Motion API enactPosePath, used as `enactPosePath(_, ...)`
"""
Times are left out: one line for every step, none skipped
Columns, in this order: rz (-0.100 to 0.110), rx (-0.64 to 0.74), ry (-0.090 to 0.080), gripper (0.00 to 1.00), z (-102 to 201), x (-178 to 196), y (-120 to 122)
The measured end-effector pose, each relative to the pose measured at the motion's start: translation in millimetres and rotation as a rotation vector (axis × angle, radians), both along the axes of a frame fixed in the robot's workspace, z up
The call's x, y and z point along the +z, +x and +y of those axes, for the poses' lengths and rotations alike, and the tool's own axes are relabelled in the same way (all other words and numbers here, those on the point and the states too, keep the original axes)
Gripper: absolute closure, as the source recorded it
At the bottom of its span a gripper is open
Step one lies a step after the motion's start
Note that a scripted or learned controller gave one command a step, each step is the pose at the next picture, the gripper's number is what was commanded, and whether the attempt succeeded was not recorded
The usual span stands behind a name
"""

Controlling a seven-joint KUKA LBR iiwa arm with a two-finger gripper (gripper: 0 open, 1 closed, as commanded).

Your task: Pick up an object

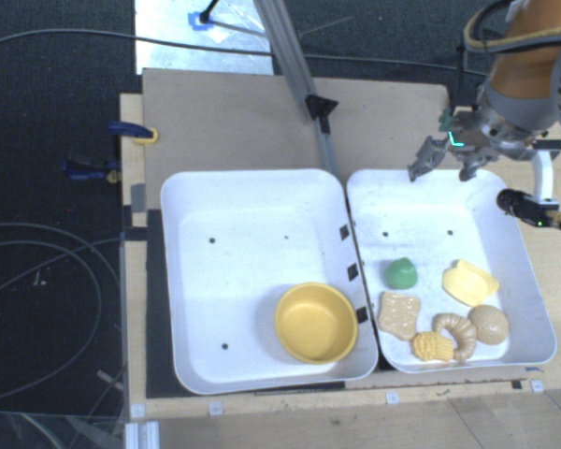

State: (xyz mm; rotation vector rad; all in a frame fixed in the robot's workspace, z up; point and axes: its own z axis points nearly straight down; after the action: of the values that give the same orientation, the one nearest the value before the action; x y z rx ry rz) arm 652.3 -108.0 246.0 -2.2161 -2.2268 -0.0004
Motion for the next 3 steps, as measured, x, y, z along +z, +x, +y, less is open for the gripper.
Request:
enactPosePath(0.0, 0.0, 0.0, 0.0, 0.0, 0.1, 0.0)
enactPosePath(0.003, 0.002, 0.0, 0.0, 3.2, -59.3, 6.9)
enactPosePath(0.001, 0.004, -0.001, 0.0, 6.4, -103.0, 13.4)
